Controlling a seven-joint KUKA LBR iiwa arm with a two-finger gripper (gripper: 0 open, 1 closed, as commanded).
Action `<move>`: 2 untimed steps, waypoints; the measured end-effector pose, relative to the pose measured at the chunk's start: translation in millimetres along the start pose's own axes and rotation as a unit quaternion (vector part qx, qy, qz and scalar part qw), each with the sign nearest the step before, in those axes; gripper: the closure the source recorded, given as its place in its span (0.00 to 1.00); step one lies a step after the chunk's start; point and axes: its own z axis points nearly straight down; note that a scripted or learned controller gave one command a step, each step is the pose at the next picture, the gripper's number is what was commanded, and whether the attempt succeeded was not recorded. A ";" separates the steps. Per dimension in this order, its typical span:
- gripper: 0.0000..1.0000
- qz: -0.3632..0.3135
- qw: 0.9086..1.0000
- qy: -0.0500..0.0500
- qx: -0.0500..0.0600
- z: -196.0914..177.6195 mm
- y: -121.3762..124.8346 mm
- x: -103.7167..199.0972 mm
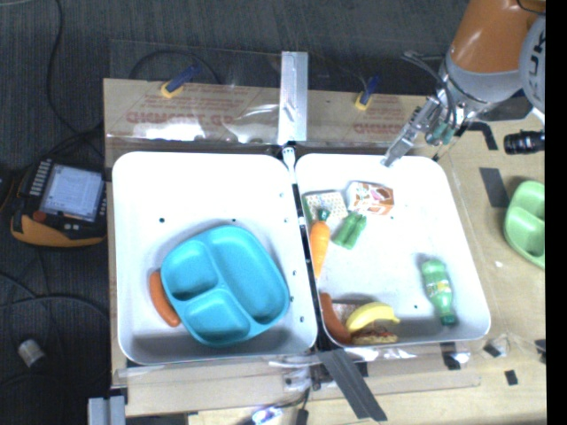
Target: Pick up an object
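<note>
Hovering at the far rim of the right bin (403, 259), gripper (391, 157) tilted down and inward; not possible to tell whether open or closed, though showing nothing carried.

Judging the step as the approach, with nothing picked yet.

Looking nearest first: small white and red carton (369, 197) lying just below the tip, beside a green and white packet (322, 205) and a small green tube (349, 229), these three crowding together, with an orange carrot (318, 246) against the divider. Probably risking a clumsy grasp there, with neighbours touching or nearly so.

Favouring instead the green bottle (437, 290), lying alone near the right wall, well apart from the rest. Coming down straight over its middle, spanning its narrow width, not its length, and keeping off the wall.

Leaving the yellow banana (371, 314) at the near edge, since resting on other items. Ignoring the left bin (142, 202) with its blue divided plate (226, 282), farthest off.
</note>
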 end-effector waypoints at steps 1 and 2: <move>1.00 -0.015 1.000 0.002 0.000 100.6 -0.6 26.9; 1.00 -0.016 1.000 0.002 -0.002 29.4 18.3 53.8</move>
